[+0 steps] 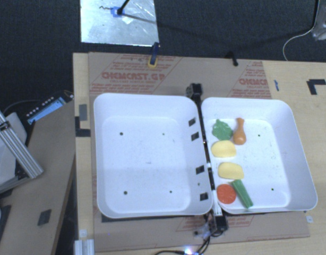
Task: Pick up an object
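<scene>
Just toys (230, 162) along right bin's (298, 142) left side

Right bin (290, 142), left half, holds six toy food pieces clustered close to the wall shared with the other bin. Far end: green leafy piece (222, 129), with an orange drumstick-shaped piece (239, 132) just beside it on the right, long axis running near to far. Below these, two yellow oval pieces, upper one (223, 149) and lower one (230, 170), lying flat, close together. Near end: red round piece (226, 194), touching a green elongated piece (242, 193) that lies tilted on its right.
</scene>
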### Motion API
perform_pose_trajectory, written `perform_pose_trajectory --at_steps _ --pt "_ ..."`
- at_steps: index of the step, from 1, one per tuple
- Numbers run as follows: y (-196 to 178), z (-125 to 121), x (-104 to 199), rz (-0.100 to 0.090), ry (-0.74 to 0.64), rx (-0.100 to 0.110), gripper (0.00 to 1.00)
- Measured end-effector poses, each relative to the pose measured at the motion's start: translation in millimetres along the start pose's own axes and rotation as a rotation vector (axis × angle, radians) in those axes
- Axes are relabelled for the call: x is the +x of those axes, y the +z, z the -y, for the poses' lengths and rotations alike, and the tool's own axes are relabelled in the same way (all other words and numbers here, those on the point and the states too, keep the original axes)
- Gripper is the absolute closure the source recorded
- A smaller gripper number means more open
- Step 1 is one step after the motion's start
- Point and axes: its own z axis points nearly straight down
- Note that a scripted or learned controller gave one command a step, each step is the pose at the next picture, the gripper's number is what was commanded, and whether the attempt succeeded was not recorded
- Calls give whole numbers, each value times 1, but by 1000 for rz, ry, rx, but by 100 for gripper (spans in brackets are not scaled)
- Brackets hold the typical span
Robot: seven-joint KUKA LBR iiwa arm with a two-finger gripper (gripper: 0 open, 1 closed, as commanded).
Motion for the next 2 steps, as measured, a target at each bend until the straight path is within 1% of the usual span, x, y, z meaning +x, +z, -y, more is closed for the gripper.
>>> perform_pose_trajectory --at_steps 1,2 --pt "-30 -1 97 -8 -25 -8 100" --pt "64 34 130 -7 -19 7 100"
